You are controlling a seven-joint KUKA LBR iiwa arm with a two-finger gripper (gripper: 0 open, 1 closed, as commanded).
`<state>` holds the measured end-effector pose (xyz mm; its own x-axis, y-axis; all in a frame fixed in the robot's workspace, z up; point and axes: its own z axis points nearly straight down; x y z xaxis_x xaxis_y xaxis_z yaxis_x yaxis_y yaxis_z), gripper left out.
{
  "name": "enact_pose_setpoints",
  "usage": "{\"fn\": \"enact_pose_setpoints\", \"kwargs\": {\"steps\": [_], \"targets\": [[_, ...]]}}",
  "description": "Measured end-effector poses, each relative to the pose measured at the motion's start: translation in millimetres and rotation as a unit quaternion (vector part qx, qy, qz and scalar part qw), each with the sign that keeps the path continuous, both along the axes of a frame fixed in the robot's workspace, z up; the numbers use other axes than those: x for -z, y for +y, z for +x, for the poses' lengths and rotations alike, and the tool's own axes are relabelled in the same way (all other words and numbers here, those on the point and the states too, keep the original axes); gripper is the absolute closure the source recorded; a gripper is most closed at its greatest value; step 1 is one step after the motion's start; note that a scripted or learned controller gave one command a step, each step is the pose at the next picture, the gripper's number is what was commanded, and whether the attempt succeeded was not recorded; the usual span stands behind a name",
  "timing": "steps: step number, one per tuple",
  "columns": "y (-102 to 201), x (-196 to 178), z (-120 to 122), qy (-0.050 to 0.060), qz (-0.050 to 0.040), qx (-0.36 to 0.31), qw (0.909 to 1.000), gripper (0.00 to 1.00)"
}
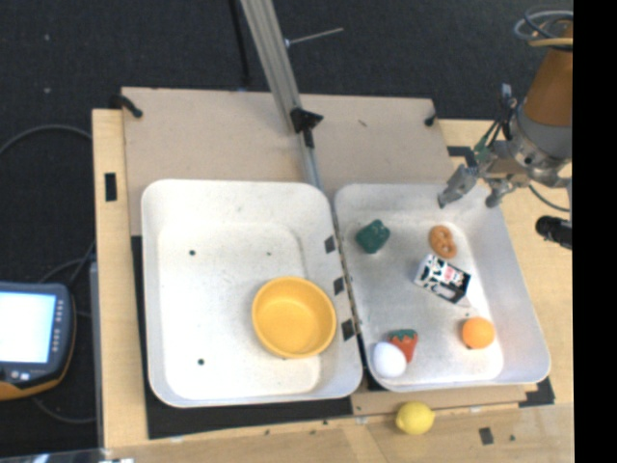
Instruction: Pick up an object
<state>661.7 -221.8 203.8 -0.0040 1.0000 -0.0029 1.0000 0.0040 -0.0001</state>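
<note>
Now my gripper (pixel 474 187) hangs with fingers spread over the far edge of the right bin (pixel 521 287), so I should lower straight onto the brown object (pixel 442 239) nearby.

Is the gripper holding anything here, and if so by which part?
Nothing is held. The gripper hangs open over the right bin's upper edge, with nothing between its fingers.

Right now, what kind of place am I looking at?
Probably a robotics lab's grasping test bench: two white bins holding toy food and a yellow bowl, the arm reaching in, and a teach pendant.
</note>
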Motion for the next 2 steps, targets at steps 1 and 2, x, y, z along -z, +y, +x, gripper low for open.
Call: {"fn": "enact_pose_setpoints", "kwargs": {"steps": [1, 2], "targets": [[-0.6, -0.1, -0.2, 0.000, -0.0008, 0.000, 1.0000, 0.00], [6.4, 52.2, 4.6, 0.001, 0.0000, 0.000, 1.0000, 0.00]]}}
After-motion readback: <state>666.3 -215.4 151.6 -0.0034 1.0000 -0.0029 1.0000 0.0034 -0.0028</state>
